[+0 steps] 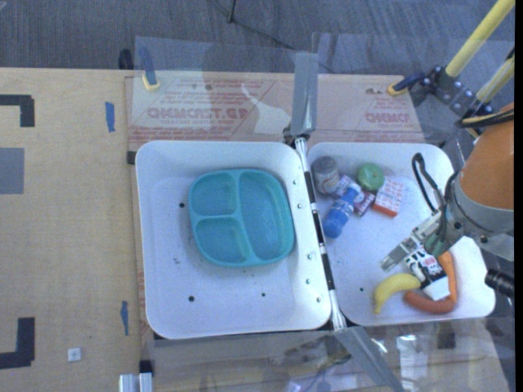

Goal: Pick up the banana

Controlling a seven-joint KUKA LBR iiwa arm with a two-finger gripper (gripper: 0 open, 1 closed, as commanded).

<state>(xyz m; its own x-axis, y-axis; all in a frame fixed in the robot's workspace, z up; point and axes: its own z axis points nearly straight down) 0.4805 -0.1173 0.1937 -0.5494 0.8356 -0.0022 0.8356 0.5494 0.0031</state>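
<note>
Here the banana [394, 289] lies just below the gripper [406, 256], whose spread jaws hold nothing.

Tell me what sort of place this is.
Probably a robotics lab test bench: two white bins side by side, toy-like items such as a banana and a teal divided plate, and a robot gripper.

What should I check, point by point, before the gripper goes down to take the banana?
1. Banana in view, in the right bin: ok.
2. Gripper above the banana: not ok, it stands a little up and to the right of it.
3. Nothing between the fingers: cannot tell.
4. Free room around the banana: not ok, the carrot touches its right end.
5. Blue bottle and can apart from the banana: ok.
</note>
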